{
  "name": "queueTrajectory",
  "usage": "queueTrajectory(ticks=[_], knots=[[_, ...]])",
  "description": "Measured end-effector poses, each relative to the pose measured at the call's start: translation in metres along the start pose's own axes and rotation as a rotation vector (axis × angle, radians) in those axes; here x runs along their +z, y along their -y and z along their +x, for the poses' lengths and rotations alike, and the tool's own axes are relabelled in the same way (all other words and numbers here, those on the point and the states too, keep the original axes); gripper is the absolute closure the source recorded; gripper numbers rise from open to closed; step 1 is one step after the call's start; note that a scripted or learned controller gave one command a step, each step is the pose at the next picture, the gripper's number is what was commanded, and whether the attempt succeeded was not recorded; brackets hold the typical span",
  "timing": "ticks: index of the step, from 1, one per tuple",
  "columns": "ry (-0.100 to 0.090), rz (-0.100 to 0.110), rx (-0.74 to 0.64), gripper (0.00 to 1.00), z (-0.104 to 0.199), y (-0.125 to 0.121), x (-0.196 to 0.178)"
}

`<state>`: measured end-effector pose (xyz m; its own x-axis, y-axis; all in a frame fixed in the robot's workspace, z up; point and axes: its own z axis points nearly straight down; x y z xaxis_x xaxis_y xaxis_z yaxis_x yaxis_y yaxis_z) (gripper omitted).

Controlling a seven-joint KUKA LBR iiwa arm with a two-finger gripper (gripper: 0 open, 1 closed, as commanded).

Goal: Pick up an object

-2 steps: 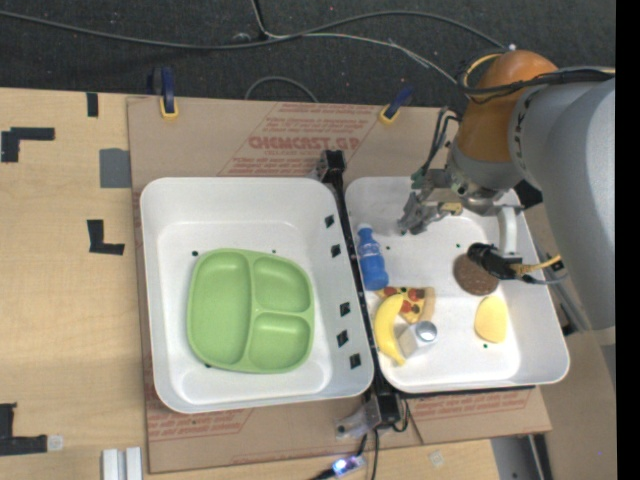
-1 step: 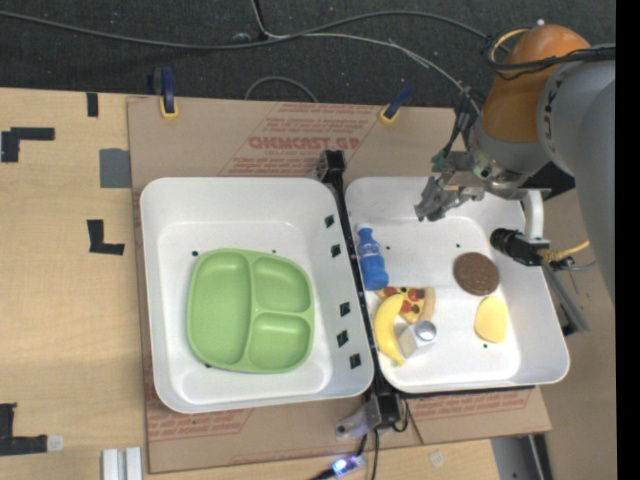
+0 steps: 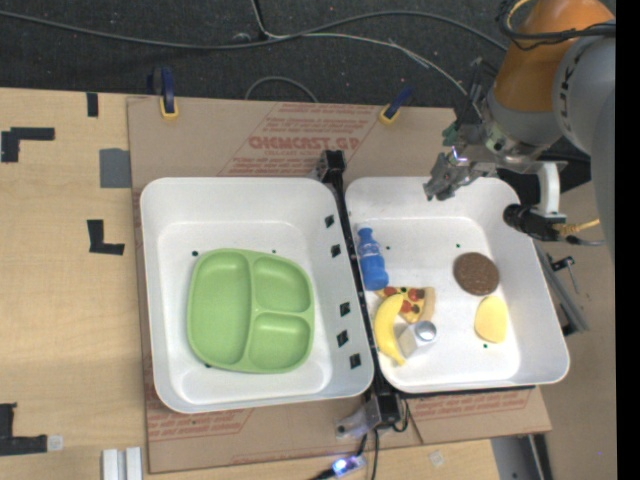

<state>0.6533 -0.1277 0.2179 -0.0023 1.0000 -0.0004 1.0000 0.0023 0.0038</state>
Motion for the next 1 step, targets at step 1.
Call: queueTrajectory(ticks=[1], knots=[[0.0, 0.002, 0.001, 1.0, 0.0006, -0.0007, -0.0445]])
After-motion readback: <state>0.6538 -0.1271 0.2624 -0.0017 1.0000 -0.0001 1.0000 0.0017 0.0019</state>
